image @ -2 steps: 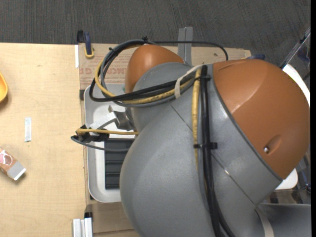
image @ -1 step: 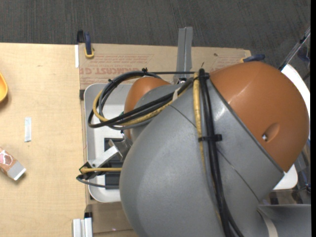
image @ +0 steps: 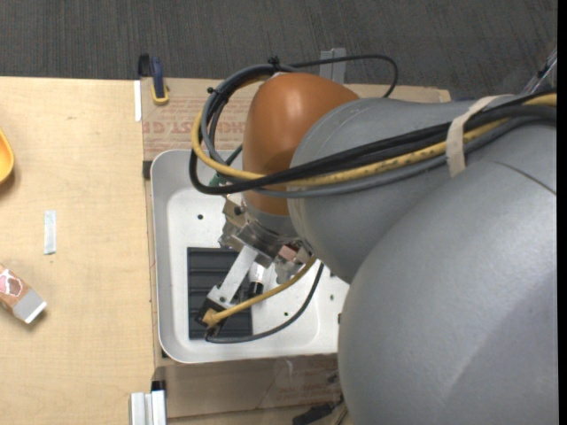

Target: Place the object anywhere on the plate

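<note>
Grey arm [image: 425,237] is seen reaching into the white bin [image: 173,220]; the jaws are hidden beneath the wrist, so their opening cannot be told. Well left of the jaws, a red-and-white packet [image: 19,295] is seen on the wooden counter [image: 80,149], near a pale strip [image: 50,233] and an orange rim [image: 3,159].

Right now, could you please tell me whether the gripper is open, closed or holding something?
Gripper: cannot be told; it is low over the white bin, and the arm covers it from above.
</note>
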Robot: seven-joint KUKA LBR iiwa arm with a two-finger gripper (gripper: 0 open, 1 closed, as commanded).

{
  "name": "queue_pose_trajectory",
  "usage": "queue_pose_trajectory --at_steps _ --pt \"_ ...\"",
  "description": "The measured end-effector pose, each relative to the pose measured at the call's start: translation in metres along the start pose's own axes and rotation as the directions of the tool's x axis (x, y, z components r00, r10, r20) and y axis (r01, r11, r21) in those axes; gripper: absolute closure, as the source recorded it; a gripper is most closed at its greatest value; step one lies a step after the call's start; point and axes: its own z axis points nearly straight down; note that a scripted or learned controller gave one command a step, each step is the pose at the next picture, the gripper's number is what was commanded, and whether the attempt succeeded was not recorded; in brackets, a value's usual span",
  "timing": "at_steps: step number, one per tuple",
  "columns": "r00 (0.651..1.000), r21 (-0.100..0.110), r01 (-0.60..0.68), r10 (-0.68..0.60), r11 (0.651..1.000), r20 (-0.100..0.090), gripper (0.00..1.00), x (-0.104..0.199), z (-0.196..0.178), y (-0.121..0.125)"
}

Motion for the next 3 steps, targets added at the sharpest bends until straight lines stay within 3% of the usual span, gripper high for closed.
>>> queue_pose_trajectory --at_steps 3 --pt "1.0 0.0 -0.001 0.001 1.0 0.0 0.0 -0.0001 0.0002 0.0001"
